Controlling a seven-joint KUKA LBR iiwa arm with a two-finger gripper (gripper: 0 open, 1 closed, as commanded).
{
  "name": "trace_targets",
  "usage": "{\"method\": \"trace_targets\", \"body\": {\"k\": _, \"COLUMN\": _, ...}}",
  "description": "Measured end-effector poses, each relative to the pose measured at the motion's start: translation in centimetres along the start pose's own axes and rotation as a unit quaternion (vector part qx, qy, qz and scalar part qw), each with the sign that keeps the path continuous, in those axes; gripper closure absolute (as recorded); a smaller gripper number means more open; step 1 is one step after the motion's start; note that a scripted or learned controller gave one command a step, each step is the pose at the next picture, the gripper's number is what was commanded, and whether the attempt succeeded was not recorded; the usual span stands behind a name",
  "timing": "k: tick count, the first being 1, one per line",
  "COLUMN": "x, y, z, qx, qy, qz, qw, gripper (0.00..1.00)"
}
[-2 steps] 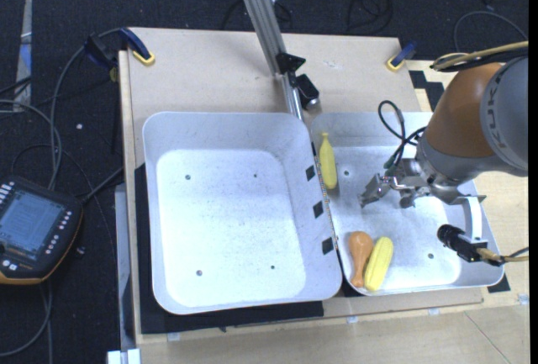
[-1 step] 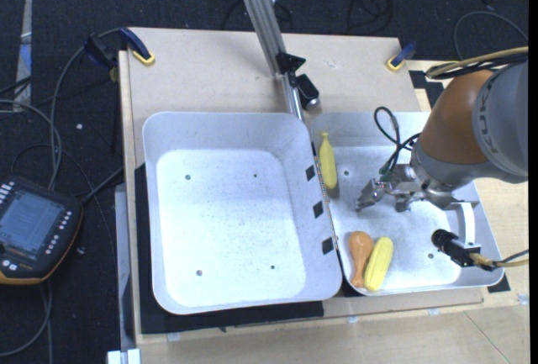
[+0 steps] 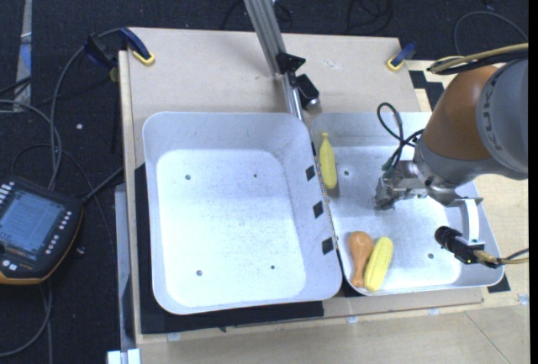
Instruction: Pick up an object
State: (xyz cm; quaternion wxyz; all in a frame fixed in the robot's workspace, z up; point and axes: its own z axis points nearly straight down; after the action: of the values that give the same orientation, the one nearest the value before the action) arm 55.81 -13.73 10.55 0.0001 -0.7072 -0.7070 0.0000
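Two white bins side by side on the tabletop, taken left to right with the right bin as the marker. Far left of it, off the tabletop, a handheld controller with a lit screen on the dark floor. Next, the left bin, touching the right bin along the shared edge. Behind that shared edge, a grey metal pole slanting up and away. Just inside the right bin's left wall, a yellow banana-like object lying lengthwise. Toward the right bin's front left corner, an orange object and a yellow corn-like object lying touching, side by side. Over the middle of the right bin, the gripper, pointing down, well apart from the banana-like object and from the front pair; nothing seen between its fingers, and whether they are apart or together cannot be told from here. Above the right bin's right side, the grey arm with its orange band.
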Motion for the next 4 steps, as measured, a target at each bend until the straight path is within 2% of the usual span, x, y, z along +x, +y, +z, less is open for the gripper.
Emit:
{"method": "trace_targets", "body": {"k": 2, "x": -0.7, "y": 0.9, "z": -8.7, "qx": -0.002, "qy": -0.001, "qz": 0.000, "qw": 1.0000, "gripper": 1.00}}
{"method": "trace_targets", "body": {"k": 3, "x": -0.7, "y": 1.0, "z": -11.3, "qx": -0.001, "qy": 0.000, "qz": 0.000, "qw": 1.0000, "gripper": 1.00}}
{"method": "trace_targets", "body": {"k": 4, "x": 3.8, "y": 0.1, "z": -10.8, "qx": 0.000, "qy": 0.000, "qz": -0.002, "qw": 1.0000, "gripper": 1.00}}
